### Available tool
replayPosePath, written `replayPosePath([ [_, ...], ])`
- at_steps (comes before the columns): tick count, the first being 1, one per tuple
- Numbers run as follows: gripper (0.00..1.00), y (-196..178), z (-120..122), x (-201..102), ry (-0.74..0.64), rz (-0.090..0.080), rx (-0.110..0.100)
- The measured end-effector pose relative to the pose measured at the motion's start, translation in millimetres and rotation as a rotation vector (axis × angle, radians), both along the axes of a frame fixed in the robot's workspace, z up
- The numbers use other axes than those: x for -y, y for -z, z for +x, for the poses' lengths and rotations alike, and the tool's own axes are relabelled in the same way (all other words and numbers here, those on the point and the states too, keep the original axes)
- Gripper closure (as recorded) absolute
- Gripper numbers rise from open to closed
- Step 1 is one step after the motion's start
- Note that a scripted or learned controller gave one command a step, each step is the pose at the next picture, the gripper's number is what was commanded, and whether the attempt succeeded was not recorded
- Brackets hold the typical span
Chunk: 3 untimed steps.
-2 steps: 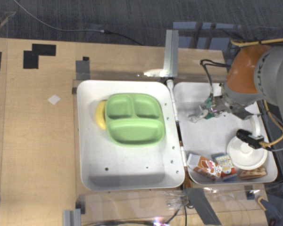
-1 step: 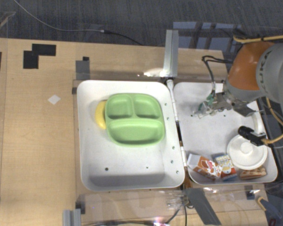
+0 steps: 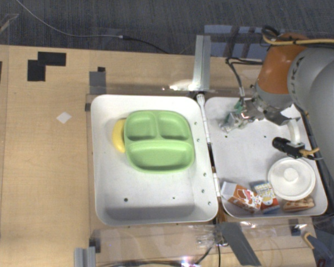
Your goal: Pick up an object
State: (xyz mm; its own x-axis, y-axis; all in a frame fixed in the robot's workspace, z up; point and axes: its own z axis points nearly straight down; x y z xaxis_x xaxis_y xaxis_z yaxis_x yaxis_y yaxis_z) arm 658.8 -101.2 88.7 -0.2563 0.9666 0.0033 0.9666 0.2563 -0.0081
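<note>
Arm (image 3: pixel 317 88): I see it reaching in from the right, with the gripper (image 3: pixel 235 118) over the far left corner of the right bin (image 3: pixel 239 160).
Claw: I cannot tell from here whether it is open or closed.
Right bin: a white bowl (image 3: pixel 290 178) sits near the front right corner, with a colourful packet (image 3: pixel 250 196) just beside it along the front wall.
Left bin (image 3: pixel 108 193): a green divided tray (image 3: pixel 157 139) lies partly over a yellow object (image 3: pixel 118 135) at its left edge.

One white bin (image 3: pixel 145 196) sits beside its twin (image 3: pixel 245 154) on the pale wooden table (image 3: pixel 39 177), black patches (image 3: pixel 47 64), probably tape, mark its far side, and a thin cable (image 3: pixel 94 35) crosses the carpet (image 3: pixel 156 10).
</note>
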Motion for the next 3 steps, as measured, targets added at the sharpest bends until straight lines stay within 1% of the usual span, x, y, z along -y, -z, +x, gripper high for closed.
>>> replayPosePath([
  [1, 1.00, 0, 5, -5, -0.015, -0.006, -0.014],
  [2, 1.00, -99, 12, -65, 0.108, -0.001, 0.016],
  [3, 1.00, -184, 11, -17, 0.258, -0.003, 0.016],
])
